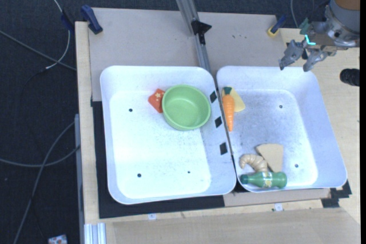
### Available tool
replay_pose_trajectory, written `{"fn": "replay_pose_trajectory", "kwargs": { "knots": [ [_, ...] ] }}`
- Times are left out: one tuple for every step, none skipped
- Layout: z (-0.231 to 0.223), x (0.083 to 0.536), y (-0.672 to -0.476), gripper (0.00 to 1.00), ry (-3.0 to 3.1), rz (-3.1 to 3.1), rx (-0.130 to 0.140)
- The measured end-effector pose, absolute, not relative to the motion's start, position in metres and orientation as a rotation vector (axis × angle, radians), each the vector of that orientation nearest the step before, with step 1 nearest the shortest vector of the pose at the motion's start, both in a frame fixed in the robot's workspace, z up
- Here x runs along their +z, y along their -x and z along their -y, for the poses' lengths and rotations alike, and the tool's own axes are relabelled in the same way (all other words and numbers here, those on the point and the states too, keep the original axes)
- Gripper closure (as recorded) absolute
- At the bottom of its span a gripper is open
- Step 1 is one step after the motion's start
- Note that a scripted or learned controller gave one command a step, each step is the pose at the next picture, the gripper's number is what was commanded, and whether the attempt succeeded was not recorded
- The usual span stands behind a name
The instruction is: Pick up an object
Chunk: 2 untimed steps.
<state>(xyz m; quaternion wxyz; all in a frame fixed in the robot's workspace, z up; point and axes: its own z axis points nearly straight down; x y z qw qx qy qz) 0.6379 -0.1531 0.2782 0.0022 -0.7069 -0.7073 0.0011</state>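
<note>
Claw: my claw [297, 60] hangs over the far rim of the right bin [320, 123], fingers spread apart, nothing between them.
Progress: I judge the pick not yet begun; choosing, descending, closing and lifting are all left.
Nearest to claw: one carrot [228, 111] with one yellow piece [237, 102] touching it, below and left of the claw against the bin's left wall.
Farther: one tan wedge [271, 154], one beige curl [251, 162], one green bottle [263, 180], clustered well below the claw.
Farthest: in the left bin [131, 174], one green bowl [186, 107] and one red item [155, 100] touching it.
Bins: two.
</note>
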Motion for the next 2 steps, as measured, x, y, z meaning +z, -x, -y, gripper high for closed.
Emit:
{"fn": "replay_pose_trajectory", "kwargs": {
  "knots": [
    [0.153,0.279,-0.638,0.00,2.218,2.221,0.001],
    [0.155,0.236,-0.635,0.00,2.217,2.219,0.006]
  ]
}}
